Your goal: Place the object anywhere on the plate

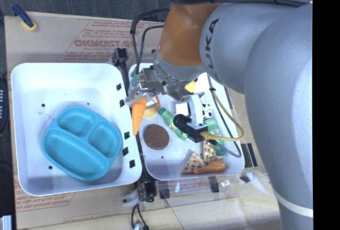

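- Gripper (142, 97) positioned over the divider between the two bins, with the carrot (137, 116) hanging point-down from its fingertips.
- Grip narrow, on the carrot's upper end only; slip likely from such a shallow hold during travel.
- Blue plate (81, 141) located in the left bin (32, 77), well apart from the carrot.
- Early release risks a drop onto the divider or back into the right bin (175, 162), beside the brown disc (156, 136).
- Low travel height risks catching the carrot tip on the bin rim.
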Available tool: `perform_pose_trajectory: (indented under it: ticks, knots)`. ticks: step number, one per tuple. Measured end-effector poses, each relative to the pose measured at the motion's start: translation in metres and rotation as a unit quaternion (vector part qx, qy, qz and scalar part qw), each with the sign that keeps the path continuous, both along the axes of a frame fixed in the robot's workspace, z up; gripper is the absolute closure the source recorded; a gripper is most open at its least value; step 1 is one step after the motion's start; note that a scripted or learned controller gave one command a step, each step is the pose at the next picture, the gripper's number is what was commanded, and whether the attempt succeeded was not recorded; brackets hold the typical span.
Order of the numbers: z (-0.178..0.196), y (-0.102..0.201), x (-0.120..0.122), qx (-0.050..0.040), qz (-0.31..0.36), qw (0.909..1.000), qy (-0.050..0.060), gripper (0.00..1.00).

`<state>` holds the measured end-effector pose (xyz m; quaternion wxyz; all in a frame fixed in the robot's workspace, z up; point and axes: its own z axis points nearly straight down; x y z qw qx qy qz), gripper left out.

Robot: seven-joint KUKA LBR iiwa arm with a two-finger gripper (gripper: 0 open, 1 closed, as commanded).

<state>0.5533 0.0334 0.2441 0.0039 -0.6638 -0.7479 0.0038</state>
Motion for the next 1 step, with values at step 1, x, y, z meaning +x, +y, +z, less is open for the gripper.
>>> perform_pose_trajectory:
  ticks: [1]
  knots:
    - [0.0010, -0.0026, 0.0004, -0.0009, -0.002, 1.0000, -0.001, 0.00]
